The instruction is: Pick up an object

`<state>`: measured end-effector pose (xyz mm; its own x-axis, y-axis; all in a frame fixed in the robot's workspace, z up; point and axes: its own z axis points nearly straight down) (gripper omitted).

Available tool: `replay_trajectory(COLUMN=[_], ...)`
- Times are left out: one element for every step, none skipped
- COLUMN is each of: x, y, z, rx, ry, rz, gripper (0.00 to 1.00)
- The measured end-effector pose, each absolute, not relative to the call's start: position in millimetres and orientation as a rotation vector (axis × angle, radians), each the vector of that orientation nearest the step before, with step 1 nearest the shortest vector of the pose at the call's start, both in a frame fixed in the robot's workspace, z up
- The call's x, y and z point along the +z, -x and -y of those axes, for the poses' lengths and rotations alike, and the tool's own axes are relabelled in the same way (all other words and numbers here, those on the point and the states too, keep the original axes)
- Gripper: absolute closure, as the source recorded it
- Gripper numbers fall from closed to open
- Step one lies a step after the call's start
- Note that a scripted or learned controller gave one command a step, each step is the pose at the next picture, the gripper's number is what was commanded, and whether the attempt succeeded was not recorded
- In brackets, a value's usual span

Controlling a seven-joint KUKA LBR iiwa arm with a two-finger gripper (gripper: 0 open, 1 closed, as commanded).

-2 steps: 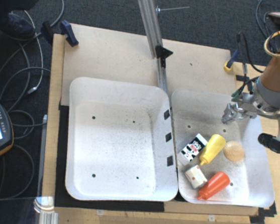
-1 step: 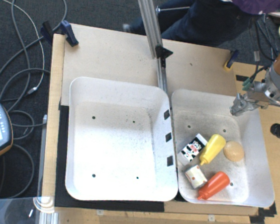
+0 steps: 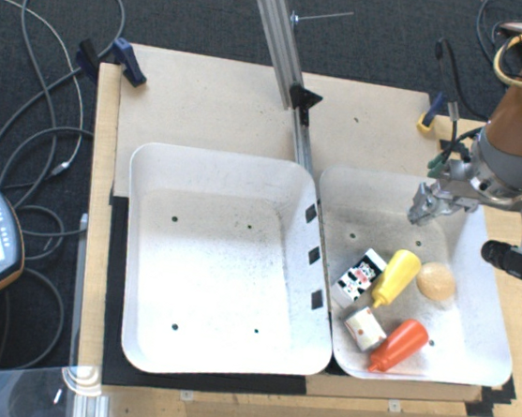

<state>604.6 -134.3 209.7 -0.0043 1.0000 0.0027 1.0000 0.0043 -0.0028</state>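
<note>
A wooden bench (image 3: 208, 102) bears two shallow white bins. The left bin (image 3: 216, 263) sits beside the right bin (image 3: 475, 314), whose near end holds a yellow bottle (image 3: 396, 277), an orange bottle (image 3: 399, 345), a tan ball (image 3: 437, 282), a black-and-white box (image 3: 360, 276) and a small white cup (image 3: 365, 328). The gripper (image 3: 424, 206) hovers over the right bin's far end, well apart from them; whether it is open or closed cannot be told.

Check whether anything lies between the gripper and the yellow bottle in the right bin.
Nothing visible does. The gripper hangs over the upper part of the right bin, and only bare bin floor separates it from the yellow bottle. The tan ball sits just right of the bottle, crowding that side.
</note>
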Motion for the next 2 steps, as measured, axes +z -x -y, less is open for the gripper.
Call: replay_trajectory(x=[215.5, 211.3], y=[-594.5, -583.3], z=[92.1, 34.9], rx=[-0.001, 0.000], ry=[2.212, 2.210], rz=[2.225, 2.225], gripper=[1.00, 1.00])
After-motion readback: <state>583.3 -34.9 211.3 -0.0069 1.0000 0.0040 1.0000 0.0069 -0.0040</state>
